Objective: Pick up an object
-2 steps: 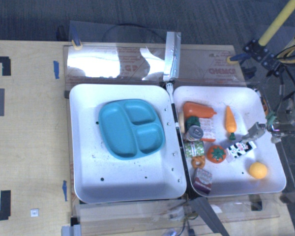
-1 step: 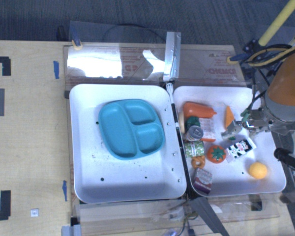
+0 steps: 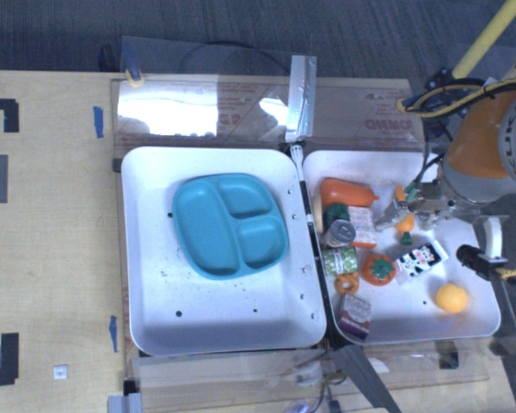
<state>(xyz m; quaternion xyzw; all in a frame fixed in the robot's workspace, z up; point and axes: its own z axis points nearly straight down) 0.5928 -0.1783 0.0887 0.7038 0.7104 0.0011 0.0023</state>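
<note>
Over the right bin [image 3: 482,321], upper part, sits the hand [image 3: 406,211], arm [image 3: 486,149] coming in from the right edge. Can't tell if it's spread or pinching; something small and orange sits right at its tip, too blurred to identify. Right bin contents: orange packet [image 3: 348,193], small can [image 3: 340,231], green packet [image 3: 337,261], tomato-like toy [image 3: 379,268], black-and-white cow-print item [image 3: 419,260], yellow-orange ball [image 3: 451,298], dark purple packet [image 3: 355,313]. Left bin [image 3: 146,299] carries a blue divided tray [image 3: 230,224], lying flat.
</note>
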